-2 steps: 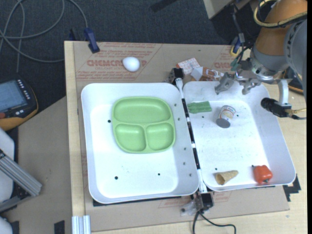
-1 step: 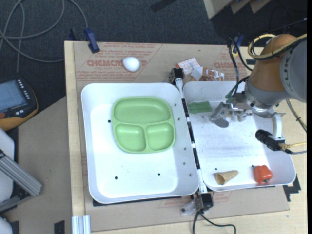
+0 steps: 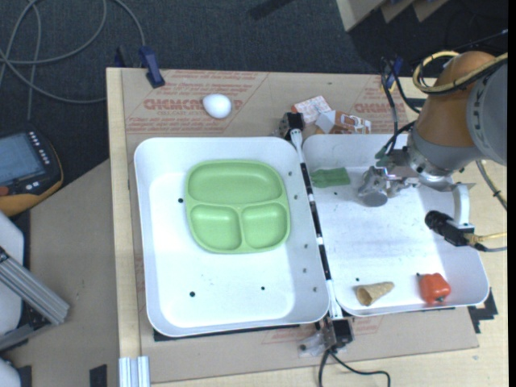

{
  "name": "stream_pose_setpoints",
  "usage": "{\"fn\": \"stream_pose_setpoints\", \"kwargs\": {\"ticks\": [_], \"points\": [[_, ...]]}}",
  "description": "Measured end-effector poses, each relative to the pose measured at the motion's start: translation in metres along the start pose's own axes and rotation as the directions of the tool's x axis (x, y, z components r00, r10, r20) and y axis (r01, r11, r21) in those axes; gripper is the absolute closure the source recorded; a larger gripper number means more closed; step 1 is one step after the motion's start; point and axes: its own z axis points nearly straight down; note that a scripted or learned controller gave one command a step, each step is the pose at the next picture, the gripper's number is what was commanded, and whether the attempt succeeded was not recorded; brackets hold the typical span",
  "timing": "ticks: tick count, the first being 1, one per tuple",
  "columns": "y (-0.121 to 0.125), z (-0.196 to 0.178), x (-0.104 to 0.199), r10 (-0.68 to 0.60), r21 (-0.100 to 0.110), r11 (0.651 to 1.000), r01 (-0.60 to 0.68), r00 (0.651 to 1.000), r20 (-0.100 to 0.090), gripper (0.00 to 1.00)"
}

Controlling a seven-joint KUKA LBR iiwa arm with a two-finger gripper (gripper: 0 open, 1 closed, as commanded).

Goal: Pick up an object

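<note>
My gripper (image 3: pixel 372 190) hangs low over the upper middle of the right bin (image 3: pixel 387 248). Just to its left, near the bin's top left corner, lies a flat green piece (image 3: pixel 330 176). A tan cone-shaped piece (image 3: pixel 373 293) rests near the bin's front edge. To the right of it, in the front right corner, sits a red-orange object (image 3: pixel 434 288). Nothing shows between the gripper's fingers.
The left bin (image 3: pixel 161 240) holds a green divided plate (image 3: pixel 239 205). On the cardboard behind the bins sit a white ball (image 3: pixel 216 105) and some crumpled wrappers (image 3: pixel 326 116). A blue clamp (image 3: pixel 150 65) grips the board's back left corner.
</note>
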Motion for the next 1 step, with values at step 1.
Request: {"fn": "stream_pose_setpoints", "kwargs": {"ticks": [1], "points": [[-0.0072, -0.0749, 0.0877, -0.004, 0.0, 1.0, 0.004, 1.0, -0.001, 1.0]]}}
